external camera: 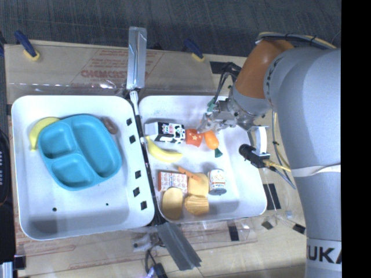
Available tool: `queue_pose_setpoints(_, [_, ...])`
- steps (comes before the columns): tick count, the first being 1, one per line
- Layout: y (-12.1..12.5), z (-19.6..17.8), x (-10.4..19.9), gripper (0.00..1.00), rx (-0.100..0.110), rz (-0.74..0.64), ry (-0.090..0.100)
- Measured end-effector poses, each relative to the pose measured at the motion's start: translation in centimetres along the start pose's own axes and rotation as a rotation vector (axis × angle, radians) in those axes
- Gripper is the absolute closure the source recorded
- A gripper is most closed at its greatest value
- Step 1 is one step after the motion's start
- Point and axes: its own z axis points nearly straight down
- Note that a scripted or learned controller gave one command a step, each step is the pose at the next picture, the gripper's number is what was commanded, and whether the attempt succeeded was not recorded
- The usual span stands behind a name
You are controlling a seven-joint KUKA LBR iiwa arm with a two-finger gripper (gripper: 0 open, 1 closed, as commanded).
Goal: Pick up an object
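My gripper (212, 122) hangs low over the back of the right bin (246, 181), its tip just above and right of a small red object (193, 138) and an orange carrot (211, 139). A black-and-white carton (170, 131) lies left of them. Further forward lie a yellow banana (160, 150), a red-and-white box (173, 182), a small can (217, 181) and tan bread-like pieces (185, 201). I see nothing held at the gripper's tip.
The left bin (35, 213) holds a blue divided plate (81, 150), a second banana (39, 128) tucked under the plate's left edge, and a brown item (109, 125). A metal divider post (136, 57) stands between the bins. The arm's bulk covers the right side.
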Motion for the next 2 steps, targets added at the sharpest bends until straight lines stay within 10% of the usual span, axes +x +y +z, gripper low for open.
queue_pose_setpoints(1, [-8.5, -8.2, 13.4, 1.00, -0.006, -0.007, 0.003])
queue_pose_setpoints(2, [-6.4, -7.9, 11.1, 1.00, -0.002, -0.252, -0.001])
